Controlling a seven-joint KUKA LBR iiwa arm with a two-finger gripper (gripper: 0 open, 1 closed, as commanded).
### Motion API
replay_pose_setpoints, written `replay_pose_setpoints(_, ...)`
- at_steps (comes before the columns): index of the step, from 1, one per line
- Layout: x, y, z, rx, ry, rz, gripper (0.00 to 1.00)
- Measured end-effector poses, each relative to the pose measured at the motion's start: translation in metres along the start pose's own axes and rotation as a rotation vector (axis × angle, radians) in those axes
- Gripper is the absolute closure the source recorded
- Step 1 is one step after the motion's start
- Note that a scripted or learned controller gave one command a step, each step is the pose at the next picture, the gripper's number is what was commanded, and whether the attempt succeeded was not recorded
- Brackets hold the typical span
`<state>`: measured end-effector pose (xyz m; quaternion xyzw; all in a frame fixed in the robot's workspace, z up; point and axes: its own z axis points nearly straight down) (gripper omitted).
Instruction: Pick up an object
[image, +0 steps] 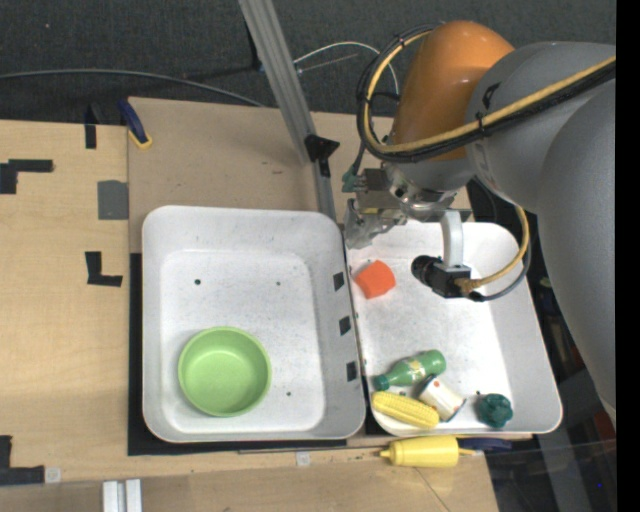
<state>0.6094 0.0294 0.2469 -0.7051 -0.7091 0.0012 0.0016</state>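
My gripper (360, 228) hangs over the far left corner of the right bin (505, 330), beneath the orange band of the arm. An orange block (375, 279) lies just in front of it, a little nearer the camera, apart from the gripper. Along the right bin's near edge lie a green bottle (410, 370), a yellow corn cob (404, 408), a small white can (441, 397) and a dark green object (493, 408). Nothing shows in the gripper's hold.
The left bin (240, 250) holds a green bowl (225, 371) at its near left. A yellow bottle (424, 452) lies outside the bins on the bench's near edge. A slanted metal post (285, 85) stands behind the bins. A black cable fitting (443, 276) hangs over the right bin.
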Motion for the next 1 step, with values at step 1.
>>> replay_pose_setpoints(1,0.0561,-0.013,0.0168,0.001,0.0,-0.001,1.0)
